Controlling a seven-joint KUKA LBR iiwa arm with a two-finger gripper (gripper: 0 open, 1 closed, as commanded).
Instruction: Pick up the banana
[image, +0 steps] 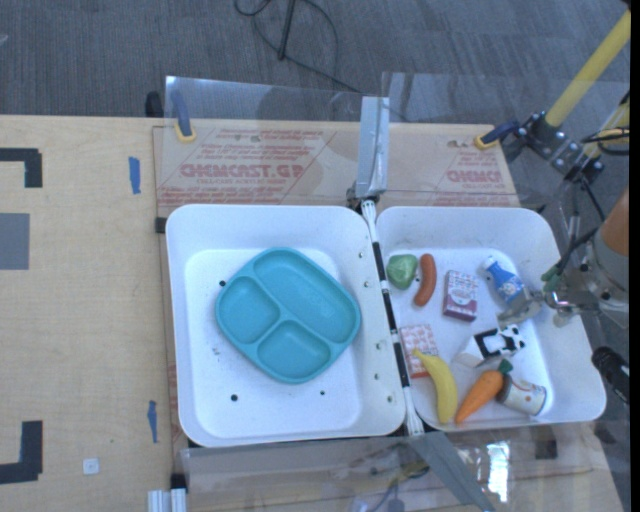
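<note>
Reaching for the banana, not picked up yet

Camera view: the gripper hangs over the right side of the right bin, and I cannot tell if it is open or closed. The banana lies flat at the near left of that bin, well apart from the gripper, down and to the left of it. A black and white toy sits between them, and a carrot lies just beside the banana. I think the next move is to go over the banana and come down without bumping the carrot
</note>
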